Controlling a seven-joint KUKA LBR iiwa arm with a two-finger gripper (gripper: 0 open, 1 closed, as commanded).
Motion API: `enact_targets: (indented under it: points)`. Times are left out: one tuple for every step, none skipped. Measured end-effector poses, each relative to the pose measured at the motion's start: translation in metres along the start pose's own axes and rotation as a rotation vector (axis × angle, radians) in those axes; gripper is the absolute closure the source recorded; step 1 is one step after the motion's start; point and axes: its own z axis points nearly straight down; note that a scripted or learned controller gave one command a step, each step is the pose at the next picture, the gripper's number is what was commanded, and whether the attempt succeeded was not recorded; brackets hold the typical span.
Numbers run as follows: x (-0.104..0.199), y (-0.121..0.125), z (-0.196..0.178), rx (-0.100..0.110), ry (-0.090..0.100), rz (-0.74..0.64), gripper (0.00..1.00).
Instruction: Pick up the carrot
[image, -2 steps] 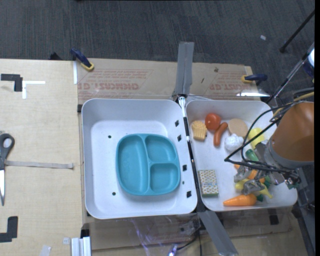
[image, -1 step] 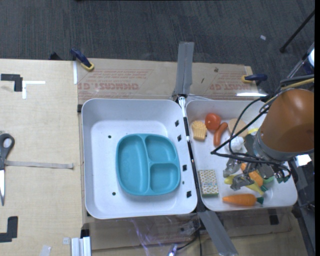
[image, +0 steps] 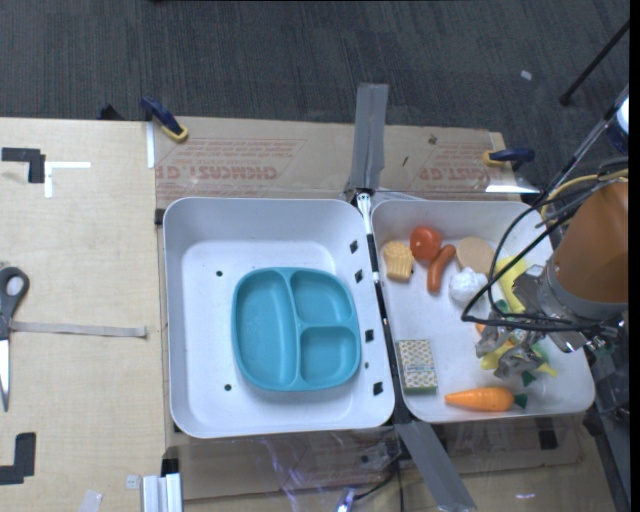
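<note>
Orange plastic carrot with green top (image: 480, 400): lies flat at lower edge of right-hand white bin (image: 570, 400), lower right of frame. Grey two-finger gripper (image: 512, 352): just above it, over mixed toys. Teal divided tray (image: 297, 328): left bin.

Even bright overhead light, soft shadows inside white bins (image: 180, 330), mild glare on rims, focus slightly soft.

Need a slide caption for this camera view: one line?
Arm's hand hovers over right bin clutter, just above the carrot lying near the front wall; teal tray sits in left bin.
</note>
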Motion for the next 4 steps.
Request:
enact_targets:
  points:
    - [-0.028, -0.026, 0.033, -0.001, -0.002, -0.245, 1.00]
    - [-0.028, -0.026, 0.033, -0.001, -0.001, -0.245, 0.00]
    - [0.029, -0.043, 0.029, 0.005, -0.017, -0.416, 0.00]
    - [0.029, -0.045, 0.020, 0.007, -0.016, -0.412, 1.00]
